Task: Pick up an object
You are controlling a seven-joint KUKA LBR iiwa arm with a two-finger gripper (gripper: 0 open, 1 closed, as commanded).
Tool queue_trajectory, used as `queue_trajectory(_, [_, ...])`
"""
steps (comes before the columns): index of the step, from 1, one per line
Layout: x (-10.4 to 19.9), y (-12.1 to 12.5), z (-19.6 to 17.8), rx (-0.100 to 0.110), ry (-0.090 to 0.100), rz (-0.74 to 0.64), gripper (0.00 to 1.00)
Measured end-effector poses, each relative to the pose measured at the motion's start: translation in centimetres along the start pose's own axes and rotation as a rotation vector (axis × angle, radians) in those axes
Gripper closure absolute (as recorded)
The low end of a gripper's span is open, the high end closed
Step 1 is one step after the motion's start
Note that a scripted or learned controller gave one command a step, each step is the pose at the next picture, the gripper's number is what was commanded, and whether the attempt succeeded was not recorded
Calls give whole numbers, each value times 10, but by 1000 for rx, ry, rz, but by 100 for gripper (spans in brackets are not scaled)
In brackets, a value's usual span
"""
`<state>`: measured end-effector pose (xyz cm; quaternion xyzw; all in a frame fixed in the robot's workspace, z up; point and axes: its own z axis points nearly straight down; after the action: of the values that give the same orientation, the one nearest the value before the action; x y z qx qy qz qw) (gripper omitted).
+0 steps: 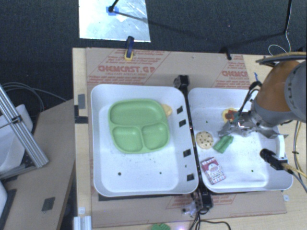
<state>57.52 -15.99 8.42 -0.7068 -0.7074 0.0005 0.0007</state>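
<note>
A brown bench printed with red lettering fills the middle of the frame and carries two shallow white bins side by side. The left bin holds a pale green plate with three compartments, smooth and rounded at its corners; a small yellow piece peeks out at the plate's upper right edge. The right bin sits at centre right, and the grey arm with its orange band enters from the right edge of the frame, covering the bin's upper right part.

Inside the right bin, a green block lies tilted near the middle, just below the gripper. A round cookie with dark dots lies to its left, close to the bin's left wall. A flat red-and-white packet rests lower left in the bin. A red and yellow item sits above the gripper, partly hidden by it.

The metal gripper hovers over the green block's upper end; whether it is spread or closed, or touching the block, cannot be told.

At upper left of the frame lies a shiny foil sheet.
</note>
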Motion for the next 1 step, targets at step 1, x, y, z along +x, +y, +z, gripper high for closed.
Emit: queue_trajectory(1, [23, -20, 0, 0, 1, -3, 0])
